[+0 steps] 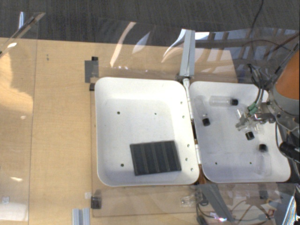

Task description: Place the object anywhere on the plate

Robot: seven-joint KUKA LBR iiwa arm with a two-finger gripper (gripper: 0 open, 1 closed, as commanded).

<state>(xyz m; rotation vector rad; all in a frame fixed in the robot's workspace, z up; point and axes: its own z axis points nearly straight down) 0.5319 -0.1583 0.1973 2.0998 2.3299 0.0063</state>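
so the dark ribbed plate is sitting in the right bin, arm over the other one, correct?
Not quite. The camera view shows the dark ribbed plate in the left bin; the arm is over the right bin.

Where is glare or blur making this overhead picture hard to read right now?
Camera view: pale reflection streaks lie on the clear panels above the left bin and by the divider; the dark ribbed plate reads sharp, with a soft shadow inside that bin's wall; the gripper over the right bin is small and smeared, and a clear object nearly vanishes against white.
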